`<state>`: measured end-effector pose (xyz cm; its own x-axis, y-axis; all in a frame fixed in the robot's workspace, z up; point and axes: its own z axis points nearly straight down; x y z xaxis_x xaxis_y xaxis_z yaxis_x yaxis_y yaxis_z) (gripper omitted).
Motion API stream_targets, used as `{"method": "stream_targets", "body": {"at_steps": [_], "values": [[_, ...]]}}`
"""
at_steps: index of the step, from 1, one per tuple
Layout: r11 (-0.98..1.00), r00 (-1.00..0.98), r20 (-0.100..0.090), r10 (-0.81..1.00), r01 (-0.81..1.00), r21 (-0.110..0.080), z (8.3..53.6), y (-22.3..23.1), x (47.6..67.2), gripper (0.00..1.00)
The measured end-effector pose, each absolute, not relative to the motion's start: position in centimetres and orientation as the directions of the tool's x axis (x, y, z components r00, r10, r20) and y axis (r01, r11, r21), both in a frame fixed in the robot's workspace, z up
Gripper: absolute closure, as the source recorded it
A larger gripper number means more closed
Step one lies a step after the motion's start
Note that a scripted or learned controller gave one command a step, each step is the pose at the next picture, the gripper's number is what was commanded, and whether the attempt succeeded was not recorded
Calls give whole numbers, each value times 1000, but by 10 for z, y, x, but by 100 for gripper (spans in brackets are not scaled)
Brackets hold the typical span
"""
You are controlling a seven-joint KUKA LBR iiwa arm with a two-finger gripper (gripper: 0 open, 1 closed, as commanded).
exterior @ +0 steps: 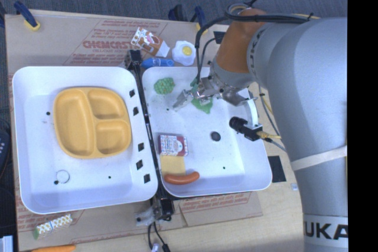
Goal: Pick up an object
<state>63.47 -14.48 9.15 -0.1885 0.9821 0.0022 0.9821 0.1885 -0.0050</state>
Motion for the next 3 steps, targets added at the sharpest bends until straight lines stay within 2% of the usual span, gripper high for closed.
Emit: {"method": "stream_targets", "body": {"at_steps": [1,2,3], "values": [[192,-192,2,981,981,-6,102,-144,635,100],[192,-192,2,981,981,-6,102,-145,635,0],[522,-522,-1,853,853,-1,92,-187,656,0]]}}
